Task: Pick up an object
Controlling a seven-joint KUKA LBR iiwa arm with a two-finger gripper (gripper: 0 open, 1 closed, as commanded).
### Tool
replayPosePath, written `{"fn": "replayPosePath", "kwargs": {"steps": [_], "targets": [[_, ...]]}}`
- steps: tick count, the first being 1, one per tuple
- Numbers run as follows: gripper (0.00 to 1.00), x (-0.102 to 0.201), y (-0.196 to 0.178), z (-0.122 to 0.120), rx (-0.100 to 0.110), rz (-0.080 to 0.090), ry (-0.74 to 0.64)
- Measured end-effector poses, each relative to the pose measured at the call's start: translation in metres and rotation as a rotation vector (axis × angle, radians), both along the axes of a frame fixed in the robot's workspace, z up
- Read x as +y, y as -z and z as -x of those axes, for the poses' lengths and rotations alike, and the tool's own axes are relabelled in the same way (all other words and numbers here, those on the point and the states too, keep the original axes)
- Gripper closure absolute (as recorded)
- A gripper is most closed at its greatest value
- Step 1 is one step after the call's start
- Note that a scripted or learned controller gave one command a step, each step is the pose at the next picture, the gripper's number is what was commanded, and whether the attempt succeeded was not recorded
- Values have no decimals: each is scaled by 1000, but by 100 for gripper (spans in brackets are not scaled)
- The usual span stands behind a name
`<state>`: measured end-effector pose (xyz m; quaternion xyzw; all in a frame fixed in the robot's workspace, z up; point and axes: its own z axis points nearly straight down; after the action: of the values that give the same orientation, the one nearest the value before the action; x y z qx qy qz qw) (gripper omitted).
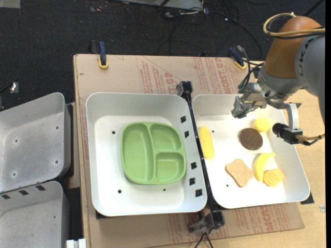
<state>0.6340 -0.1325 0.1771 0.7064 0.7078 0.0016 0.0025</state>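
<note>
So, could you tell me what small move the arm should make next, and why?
Probably lower the end effector toward the small round yellow toy just beside it in the right white bin; it hangs near the bin's far edge with nothing visibly between its fingers.

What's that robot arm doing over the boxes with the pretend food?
The arm's end effector hangs over the far part of the right bin. That bin holds toy food: a corn cob, a brown round piece, a small yellow piece, a tan cracker shape, a banana and a ridged yellow piece. Nothing shows in its grip. The left bin has a green divided plate.
</note>
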Motion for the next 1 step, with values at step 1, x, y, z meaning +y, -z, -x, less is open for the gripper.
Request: {"fn": "replayPosePath", "kwargs": {"steps": [1], "targets": [[100,0,-54,-1,-2,0,-1]]}}
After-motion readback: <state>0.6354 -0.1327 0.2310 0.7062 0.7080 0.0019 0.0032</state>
